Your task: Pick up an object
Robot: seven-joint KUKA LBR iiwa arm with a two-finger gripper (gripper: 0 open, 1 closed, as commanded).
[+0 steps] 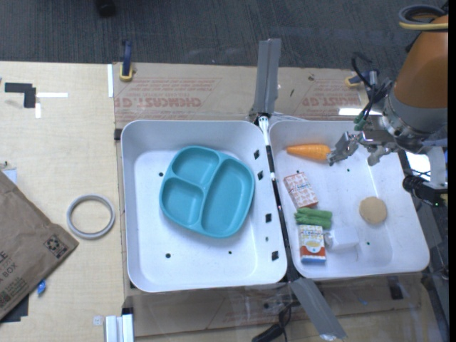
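Observation:
The right bin point(399, 258) holds an orange carrot point(308, 150) near its back edge, a red and white carton point(299, 189), a green vegetable piece point(313, 217), a small juice box point(311, 244) and a round tan bun point(372, 210). My gripper point(358, 152) hangs over the back of this bin, just right of the carrot's thick end and above the bun. Its two fingers point(340, 151) are spread apart, so it is open with nothing between them.
In the left bin point(139, 262) lies a blue divided plate point(206, 191). A tape ring point(90, 215) and a cardboard box point(25, 244) lie on the bench to the left. A grey post point(268, 77) rises behind the wall between the bins.

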